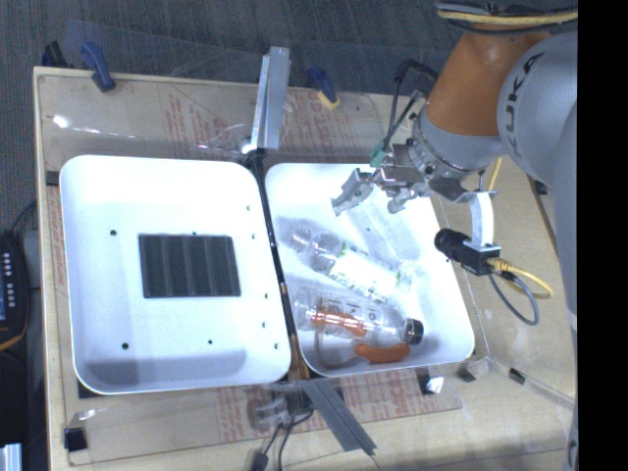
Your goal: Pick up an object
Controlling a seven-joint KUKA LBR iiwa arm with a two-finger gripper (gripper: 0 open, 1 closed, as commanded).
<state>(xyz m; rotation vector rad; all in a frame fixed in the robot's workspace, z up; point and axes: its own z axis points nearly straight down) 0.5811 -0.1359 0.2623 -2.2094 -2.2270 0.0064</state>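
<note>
The right bin (453, 307) holds several see-through plastic items. A clear bottle (355, 324) with an orange label and a black cap lies near the front. An orange carrot-like piece (382, 353) rests against the front wall. Two more clear bottles lie in the middle (365, 281) and toward the left (312, 245). My gripper (374, 197) hangs over the back part of this bin, above the clutter. It is open, and I see nothing between its two grey fingers (347, 193).
The left bin (98, 214) has a dark ribbed rectangle (189, 265) on its floor. A metal divider post (269, 98) rises behind the gap between the bins. Blue clamps (96, 64) sit on the back edge. A black and yellow cable (510, 268) hangs right of the bin.
</note>
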